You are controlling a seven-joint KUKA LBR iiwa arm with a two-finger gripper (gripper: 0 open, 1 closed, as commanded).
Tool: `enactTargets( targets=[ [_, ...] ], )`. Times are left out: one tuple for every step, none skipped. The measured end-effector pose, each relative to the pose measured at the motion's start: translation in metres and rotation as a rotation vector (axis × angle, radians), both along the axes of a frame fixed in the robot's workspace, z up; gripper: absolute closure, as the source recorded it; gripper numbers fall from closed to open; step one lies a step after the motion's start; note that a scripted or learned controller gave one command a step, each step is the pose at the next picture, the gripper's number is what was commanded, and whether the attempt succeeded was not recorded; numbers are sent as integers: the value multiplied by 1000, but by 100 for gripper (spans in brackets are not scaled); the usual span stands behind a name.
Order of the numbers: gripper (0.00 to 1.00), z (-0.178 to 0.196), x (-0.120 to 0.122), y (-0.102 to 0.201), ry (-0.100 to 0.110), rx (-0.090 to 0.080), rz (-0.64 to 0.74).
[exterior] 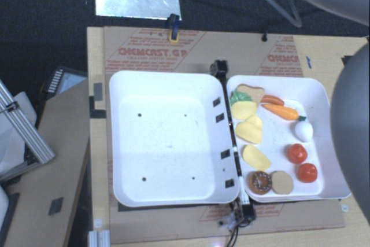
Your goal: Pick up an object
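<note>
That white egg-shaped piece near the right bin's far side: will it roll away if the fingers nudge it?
Probably. The white egg-shaped piece looks smooth and rounded, so it may roll or slip. It lies apart from the orange carrot, with bare floor of the right bin beside it to wander.

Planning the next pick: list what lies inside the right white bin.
Right white bin: orange carrot, white egg, two red tomatoes, chocolate doughnut, tan cookie, yellow pieces. Anything beneath them is covered.
</note>
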State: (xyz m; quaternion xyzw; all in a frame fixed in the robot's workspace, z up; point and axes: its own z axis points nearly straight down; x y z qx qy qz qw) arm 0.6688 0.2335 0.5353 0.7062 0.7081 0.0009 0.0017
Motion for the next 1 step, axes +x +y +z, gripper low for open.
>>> enactTargets(
  targets=[
    [100,0,-1,0,1,0,2]
  ],
)
